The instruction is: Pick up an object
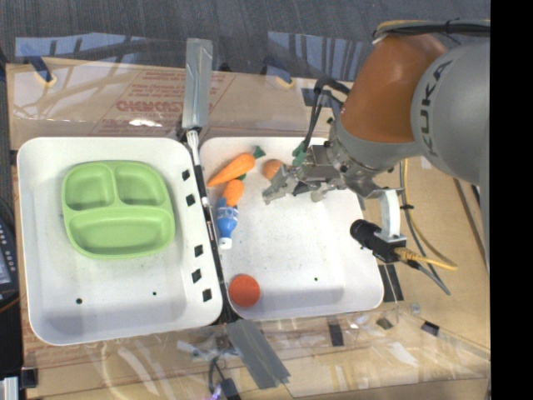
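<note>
Carrot [232,168] is the likeliest target: it is the largest piece in the right bin [333,294], orange with a green tip, tapered, lying flat and slanted near the bin's top left corner, close to the divider.

My arm [416,82] reaches in from the right, and my hand [287,186] sits low over the bin floor just right of the carrot. Whether it is released or clenched I cannot tell; nothing shows between its parts.

To do this well, I would turn the hand across the carrot's narrow width, not along it, and come down at mid-body, where the taper will not squeeze it out.

The green tray [118,207] lies well left of the carrot, in the other bin.

Smaller things crowd the carrot. An orange ball [244,290] sits far below it by the bin's front wall. A second, shorter carrot [234,192] lies just below it, a blue-and-white bottle [226,223] under that, and a small orange piece [272,168] just to its right, beside my hand. I should keep clear of these.
</note>
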You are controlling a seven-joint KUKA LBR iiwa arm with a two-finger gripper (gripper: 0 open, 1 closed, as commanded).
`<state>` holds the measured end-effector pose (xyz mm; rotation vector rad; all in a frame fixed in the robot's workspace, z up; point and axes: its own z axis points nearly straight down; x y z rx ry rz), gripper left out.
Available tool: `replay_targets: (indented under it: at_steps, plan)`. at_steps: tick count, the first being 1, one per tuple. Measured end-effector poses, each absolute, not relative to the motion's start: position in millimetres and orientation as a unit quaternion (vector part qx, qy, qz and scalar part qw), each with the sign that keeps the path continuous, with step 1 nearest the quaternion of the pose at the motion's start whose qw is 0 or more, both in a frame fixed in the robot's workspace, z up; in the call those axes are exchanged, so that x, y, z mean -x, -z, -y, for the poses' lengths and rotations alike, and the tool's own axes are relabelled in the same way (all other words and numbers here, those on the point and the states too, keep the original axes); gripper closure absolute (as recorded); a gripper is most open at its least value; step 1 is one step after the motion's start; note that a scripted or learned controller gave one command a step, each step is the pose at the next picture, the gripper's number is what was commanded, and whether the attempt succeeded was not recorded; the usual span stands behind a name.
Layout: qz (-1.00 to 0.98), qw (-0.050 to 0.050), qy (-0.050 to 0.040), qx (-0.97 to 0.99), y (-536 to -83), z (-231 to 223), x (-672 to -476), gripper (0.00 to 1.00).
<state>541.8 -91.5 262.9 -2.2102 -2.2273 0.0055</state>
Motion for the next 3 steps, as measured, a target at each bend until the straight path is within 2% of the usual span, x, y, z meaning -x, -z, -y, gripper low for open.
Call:
replay_targets:
  at_steps: [1,2,3]
  plan:
    - [0.714,0.0,-0.001,0.7,-306,161,-549.0,0.0]
    - [0.68,0.004,-0.0039,0.733,-174,91,-624.2,0.0]
    - [0.731,0.002,-0.0013,0.682,-91,91,-631.2,0.0]
